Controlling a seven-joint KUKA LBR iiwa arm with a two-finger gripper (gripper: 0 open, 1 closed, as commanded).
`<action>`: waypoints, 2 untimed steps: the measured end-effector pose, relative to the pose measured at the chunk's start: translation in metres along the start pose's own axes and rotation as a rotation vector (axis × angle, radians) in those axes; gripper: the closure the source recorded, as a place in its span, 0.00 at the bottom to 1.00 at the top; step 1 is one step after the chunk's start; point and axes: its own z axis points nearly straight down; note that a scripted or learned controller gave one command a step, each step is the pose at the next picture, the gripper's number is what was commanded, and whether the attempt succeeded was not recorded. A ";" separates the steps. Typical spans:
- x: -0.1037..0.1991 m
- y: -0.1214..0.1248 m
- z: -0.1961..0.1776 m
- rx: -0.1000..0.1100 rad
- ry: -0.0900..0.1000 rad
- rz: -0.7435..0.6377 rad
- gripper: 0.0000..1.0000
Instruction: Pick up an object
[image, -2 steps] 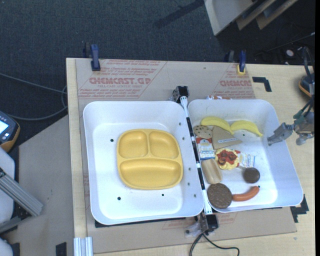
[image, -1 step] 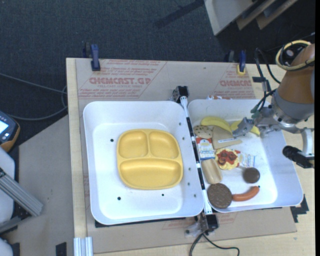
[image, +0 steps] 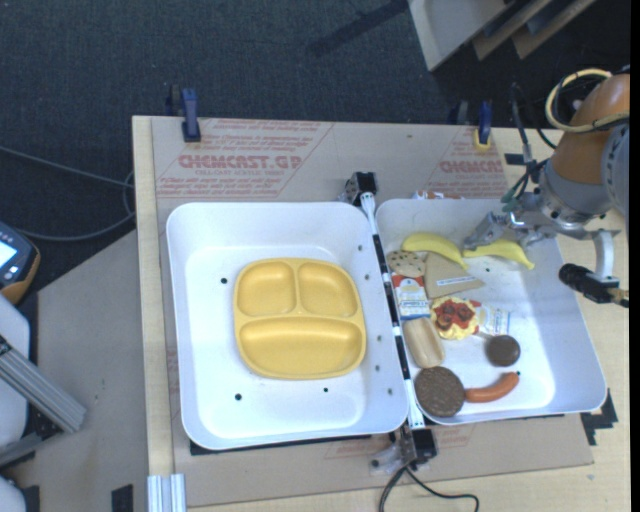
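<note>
The right bin holds several toy foods. A yellow banana lies at its back, with a second yellow piece to its right. My gripper hangs low just over that second piece, at the back of the bin. In front lie a cookie, a tan wedge, a small carton, a pizza slice, a hot dog bun, a round brown patty, a brown ball and a sausage.
The left bin holds a yellow divided plate. A hinge strip runs between the bins. The arm's grey body stands over the right bin's back right corner. Blue clamps grip the board's far edge.
</note>
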 end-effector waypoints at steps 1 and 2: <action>0.001 0.003 -0.019 -0.016 -0.011 -0.004 1.00; 0.077 -0.008 -0.031 0.004 -0.012 -0.005 1.00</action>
